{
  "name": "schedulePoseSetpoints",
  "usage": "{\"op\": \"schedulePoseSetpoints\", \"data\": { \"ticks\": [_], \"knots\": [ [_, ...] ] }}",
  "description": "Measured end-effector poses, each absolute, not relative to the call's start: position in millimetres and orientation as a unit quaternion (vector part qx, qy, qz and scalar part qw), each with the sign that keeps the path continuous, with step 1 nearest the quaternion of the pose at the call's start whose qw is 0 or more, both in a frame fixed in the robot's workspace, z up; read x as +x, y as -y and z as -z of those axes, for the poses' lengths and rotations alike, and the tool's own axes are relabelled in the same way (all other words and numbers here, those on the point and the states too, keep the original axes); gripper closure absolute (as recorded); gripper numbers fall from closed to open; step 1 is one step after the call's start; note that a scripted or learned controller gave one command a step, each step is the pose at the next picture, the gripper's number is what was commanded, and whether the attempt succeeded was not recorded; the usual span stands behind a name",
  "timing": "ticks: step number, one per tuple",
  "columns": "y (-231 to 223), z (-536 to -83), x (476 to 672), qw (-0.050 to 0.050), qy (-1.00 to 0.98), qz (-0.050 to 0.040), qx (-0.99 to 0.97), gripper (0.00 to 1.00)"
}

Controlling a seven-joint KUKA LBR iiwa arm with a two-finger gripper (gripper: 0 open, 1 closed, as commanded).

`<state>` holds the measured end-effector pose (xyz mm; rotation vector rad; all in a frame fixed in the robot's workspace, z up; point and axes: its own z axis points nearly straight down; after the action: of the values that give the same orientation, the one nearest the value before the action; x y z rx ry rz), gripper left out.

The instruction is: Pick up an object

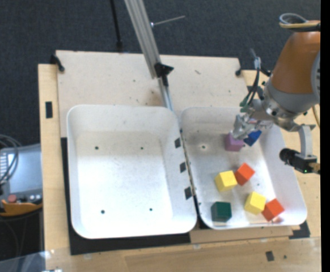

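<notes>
Touching the gripper (243, 130), a purple block (233, 143) lies just below.

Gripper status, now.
Gripper: cannot be told; it sits low in the right bin, right at the purple block and blue block.

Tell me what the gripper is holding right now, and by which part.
Cannot be told. The gripper sits low over the purple block and blue block, but no block shows clearly between its fingers.
</notes>
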<state>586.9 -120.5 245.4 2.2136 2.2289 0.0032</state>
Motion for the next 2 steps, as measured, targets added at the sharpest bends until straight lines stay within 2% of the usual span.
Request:
{"op": "schedulePoseSetpoints", "data": {
  "ticks": [1,2],
  "knots": [
    [68.8,-235.1,571.5,0.000,-0.709,-0.0004,0.705,1.00],
    [23.3,-243.4,565.3,-0.001,-0.710,-0.0010,0.704,1.00]
  ]
}}
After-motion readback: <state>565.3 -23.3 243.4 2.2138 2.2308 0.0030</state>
